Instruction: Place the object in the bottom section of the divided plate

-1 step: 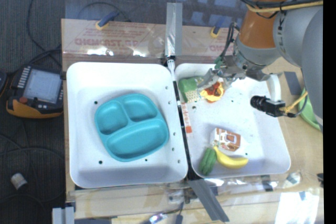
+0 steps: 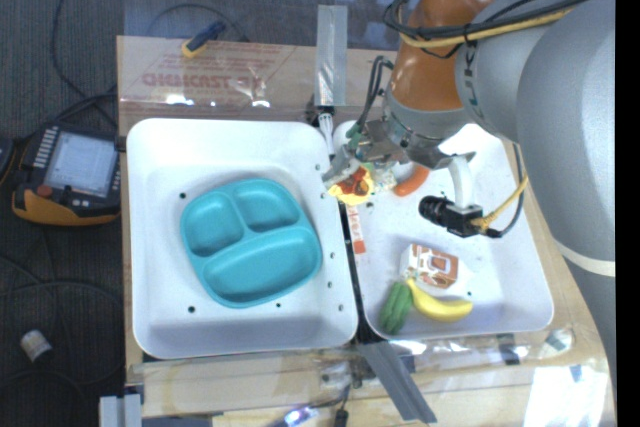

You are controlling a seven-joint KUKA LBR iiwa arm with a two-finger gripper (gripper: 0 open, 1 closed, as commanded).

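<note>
The teal divided plate (image 2: 250, 240) lies in the left bin (image 2: 160, 175), its large bottom section (image 2: 265, 265) bare and facing the front. My gripper (image 2: 352, 165) hangs low over the left edge of the right bin (image 2: 520, 295), close to the wall between the two bins. Directly under it sits a small red and yellow object (image 2: 352, 186). The view does not show whether that object is gripped or just lying beneath. The plate is to the gripper's left, about a hand's width away.
An orange carrot-like piece (image 2: 411, 180) lies beside the gripper. A small orange stick (image 2: 358, 235), a white and orange packet (image 2: 432, 265), a banana (image 2: 442, 304) and a green vegetable (image 2: 396, 307) lie in the right bin's front. A black cable part (image 2: 450, 213) hangs off the arm.
</note>
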